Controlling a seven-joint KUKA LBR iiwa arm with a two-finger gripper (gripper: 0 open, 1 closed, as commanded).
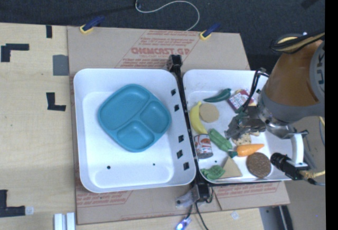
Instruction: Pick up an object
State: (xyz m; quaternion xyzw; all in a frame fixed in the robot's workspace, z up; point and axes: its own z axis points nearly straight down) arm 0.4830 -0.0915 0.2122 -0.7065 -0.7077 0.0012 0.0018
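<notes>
Lying nearest in the right bin (253, 76) are a brown disc (258, 164) and an orange carrot (249, 149). Above the carrot, the gripper (244, 127) is hanging over a green pod (219, 139); whether its jaws are open is unclear. Farther left, a blue tray (134, 117) is sitting in the left bin (87, 118).

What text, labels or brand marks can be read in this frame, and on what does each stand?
"CHEMCAST GP": red print on the cardboard sheet under the bins, roughly legible.
Second red line beneath it: too blurred to read.
Label on the small can: too small to read.
Red packet: print unreadable.
</notes>
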